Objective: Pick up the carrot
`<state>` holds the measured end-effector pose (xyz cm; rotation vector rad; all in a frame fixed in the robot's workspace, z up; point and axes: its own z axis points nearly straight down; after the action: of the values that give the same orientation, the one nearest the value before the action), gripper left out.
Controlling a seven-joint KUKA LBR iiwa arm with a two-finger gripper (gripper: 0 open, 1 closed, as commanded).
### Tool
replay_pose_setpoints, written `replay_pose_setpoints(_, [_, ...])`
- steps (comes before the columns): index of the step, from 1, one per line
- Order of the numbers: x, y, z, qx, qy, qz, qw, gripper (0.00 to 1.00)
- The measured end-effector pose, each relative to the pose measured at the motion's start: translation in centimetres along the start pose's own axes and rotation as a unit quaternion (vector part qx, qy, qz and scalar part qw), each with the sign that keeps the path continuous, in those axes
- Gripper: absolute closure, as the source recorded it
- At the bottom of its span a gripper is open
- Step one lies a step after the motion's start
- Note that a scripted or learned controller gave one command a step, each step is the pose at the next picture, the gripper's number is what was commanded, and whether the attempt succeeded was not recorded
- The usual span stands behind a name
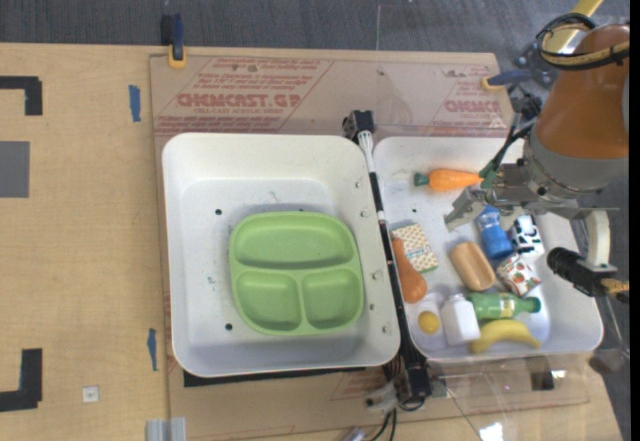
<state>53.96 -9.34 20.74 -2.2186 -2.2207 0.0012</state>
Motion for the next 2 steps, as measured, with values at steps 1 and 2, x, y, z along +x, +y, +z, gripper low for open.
replay_pose_setpoints(1, [-0.6, 0.7, 10.4, -0.01, -0.003, -0.249, 0.9683, 0.0])
replay_pose_setpoints(2, [-3.3, 10.8, 8.8, -0.004, -0.002, -0.308, 0.9514, 0.0])
